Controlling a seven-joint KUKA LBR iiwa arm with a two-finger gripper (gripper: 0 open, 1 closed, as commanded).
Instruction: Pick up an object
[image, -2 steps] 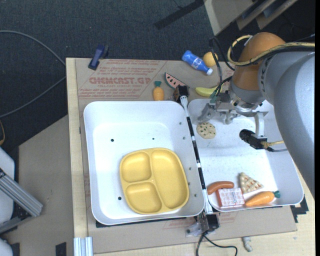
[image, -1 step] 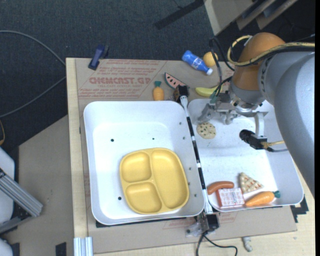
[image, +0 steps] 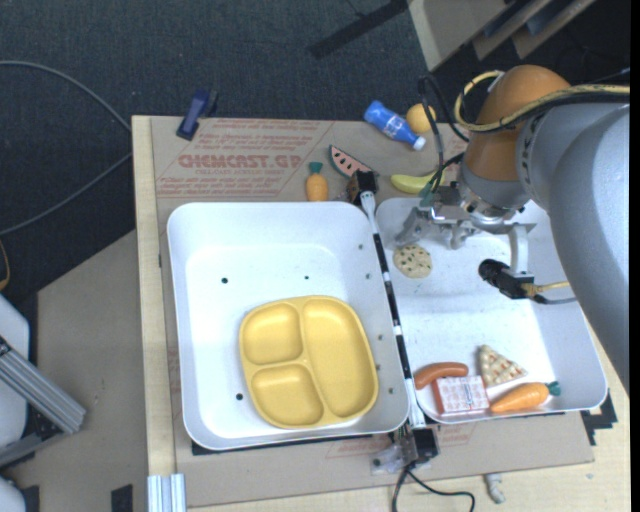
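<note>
Bench, two white bins, bottle

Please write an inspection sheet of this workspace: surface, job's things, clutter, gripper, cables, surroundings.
Surface: bench bearing left bin and right bin.
Job's things: cookie, sausage, pizza slice, carrot in right bin.
Clutter: yellow divided plate in left bin; bottle, banana behind bins.
Gripper: gripper above cookie, fingers unclear.
Cables: black cable on floor.
Surroundings: dark carpet.
</note>
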